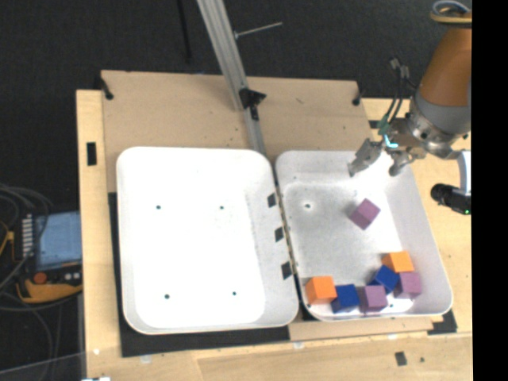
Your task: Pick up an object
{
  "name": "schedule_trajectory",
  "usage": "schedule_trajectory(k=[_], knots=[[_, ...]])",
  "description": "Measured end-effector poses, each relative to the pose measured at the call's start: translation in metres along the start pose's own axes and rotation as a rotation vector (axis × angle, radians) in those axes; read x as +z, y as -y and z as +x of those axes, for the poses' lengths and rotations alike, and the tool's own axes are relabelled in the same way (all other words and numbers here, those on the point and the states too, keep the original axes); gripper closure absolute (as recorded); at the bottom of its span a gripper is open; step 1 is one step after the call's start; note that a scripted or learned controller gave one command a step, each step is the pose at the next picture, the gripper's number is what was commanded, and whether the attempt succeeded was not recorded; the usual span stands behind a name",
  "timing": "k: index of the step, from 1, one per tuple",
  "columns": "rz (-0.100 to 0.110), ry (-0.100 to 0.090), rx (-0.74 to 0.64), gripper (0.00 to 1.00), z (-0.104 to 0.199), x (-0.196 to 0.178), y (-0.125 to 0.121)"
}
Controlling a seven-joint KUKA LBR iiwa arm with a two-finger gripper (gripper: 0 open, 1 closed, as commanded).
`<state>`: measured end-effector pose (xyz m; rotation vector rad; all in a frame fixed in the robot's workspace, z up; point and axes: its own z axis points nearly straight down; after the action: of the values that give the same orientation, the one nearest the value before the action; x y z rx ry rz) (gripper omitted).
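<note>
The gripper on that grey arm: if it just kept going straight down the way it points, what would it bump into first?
Probably the bare floor near the back of the right-hand shallow white bin. The two-finger gripper hangs open above it, and the lone purple cube sits nearer the camera, though depth is hard to judge.

Light is even and fairly bright from overhead. The two white bins [198,236] are the brightest areas, nearly washed out toward 9 o'clock, with little surface detail. Shadows are soft and short, hugging the blocks [365,213] toward 4 o'clock. The dark floor at 12 and 9 o'clock stays murky. Focus is slightly soft overall, with mild graininess.
</note>
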<state>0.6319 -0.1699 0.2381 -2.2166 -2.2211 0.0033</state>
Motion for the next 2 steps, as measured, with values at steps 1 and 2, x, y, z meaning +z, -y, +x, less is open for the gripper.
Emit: schedule_trajectory(k=[1, 2], knots=[[-0.005, 0.003, -0.002, 0.00, 0.000, -0.003, -0.001], [0.000, 0.003, 0.003, 0.00, -0.002, 0.039, 0.004]])
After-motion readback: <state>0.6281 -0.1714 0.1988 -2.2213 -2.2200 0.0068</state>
